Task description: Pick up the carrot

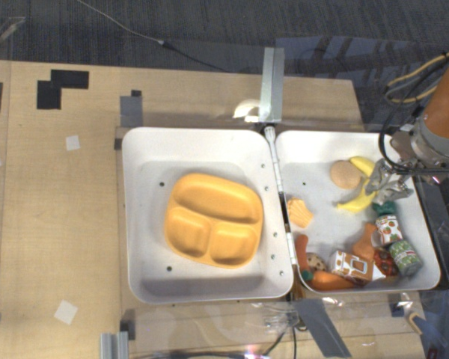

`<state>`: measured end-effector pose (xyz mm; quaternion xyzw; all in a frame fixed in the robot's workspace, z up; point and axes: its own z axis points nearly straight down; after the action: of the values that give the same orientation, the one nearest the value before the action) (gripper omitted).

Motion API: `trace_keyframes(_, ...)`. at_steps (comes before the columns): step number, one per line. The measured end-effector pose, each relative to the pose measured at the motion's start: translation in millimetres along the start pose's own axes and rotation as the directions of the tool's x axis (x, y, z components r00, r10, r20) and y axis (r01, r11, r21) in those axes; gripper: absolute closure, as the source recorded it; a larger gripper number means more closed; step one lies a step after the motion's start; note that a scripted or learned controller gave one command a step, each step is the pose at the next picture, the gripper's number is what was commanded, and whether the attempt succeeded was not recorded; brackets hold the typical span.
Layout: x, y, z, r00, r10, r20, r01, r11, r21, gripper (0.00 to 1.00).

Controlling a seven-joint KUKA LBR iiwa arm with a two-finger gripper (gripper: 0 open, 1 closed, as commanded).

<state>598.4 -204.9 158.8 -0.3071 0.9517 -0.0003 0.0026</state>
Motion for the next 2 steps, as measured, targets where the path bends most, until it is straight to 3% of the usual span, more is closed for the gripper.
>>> trace_keyframes(1, -61.0, -41.1, 17.2, 0.994, 0.113, 0.006, -0.114, 0.994, 0.003, 1.00)
trace_keyframes(2, -48.9, -35.4, -99.2, 0.999, -0.038, 0.009, 0.038, 0.999, 0.012, 1.00)
